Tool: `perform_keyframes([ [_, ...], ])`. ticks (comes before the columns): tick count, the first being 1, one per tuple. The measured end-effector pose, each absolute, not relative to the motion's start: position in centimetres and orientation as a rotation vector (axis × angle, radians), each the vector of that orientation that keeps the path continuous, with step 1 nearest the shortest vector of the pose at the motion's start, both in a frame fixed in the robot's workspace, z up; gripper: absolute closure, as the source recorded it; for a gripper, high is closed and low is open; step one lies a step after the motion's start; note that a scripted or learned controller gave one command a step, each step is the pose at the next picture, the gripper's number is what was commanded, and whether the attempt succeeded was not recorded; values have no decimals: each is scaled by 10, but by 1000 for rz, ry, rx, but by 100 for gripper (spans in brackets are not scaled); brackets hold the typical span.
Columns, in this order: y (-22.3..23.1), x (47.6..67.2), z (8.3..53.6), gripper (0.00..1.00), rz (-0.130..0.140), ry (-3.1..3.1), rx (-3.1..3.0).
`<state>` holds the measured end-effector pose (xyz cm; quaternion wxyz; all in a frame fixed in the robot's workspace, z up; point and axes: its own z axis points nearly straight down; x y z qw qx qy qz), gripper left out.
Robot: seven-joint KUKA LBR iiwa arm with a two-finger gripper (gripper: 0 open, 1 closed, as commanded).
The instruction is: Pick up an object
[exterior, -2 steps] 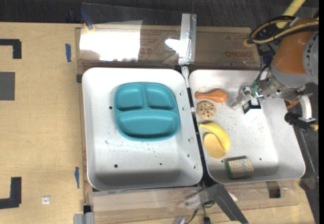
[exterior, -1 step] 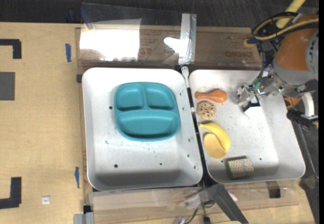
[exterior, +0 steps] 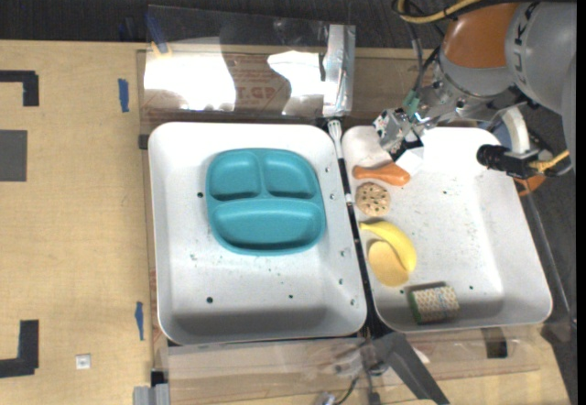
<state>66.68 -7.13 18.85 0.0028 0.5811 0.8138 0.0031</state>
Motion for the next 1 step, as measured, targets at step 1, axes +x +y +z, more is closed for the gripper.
perform_keyframes([
  [1,-60,667,185,100,1,2710,1587],
])
